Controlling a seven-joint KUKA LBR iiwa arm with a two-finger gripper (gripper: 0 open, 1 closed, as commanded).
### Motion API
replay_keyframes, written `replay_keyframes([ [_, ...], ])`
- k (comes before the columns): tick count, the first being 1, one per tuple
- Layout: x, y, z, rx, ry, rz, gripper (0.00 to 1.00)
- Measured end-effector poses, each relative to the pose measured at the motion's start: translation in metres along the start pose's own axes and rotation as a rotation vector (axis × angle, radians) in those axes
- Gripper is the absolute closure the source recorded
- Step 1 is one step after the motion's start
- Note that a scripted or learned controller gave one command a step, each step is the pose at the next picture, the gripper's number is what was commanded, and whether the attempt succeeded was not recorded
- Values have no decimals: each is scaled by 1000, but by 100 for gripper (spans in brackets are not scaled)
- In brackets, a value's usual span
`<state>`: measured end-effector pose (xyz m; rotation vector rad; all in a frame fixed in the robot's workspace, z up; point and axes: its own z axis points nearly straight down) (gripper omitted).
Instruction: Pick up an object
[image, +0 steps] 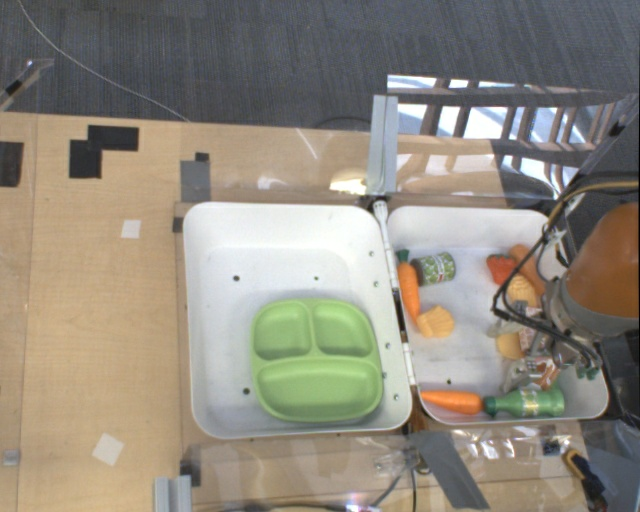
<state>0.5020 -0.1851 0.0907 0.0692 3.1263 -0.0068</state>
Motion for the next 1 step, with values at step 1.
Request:
replay_keyframes([
  [1, 7, -4, 0, -1, -10, -13, 0],
])
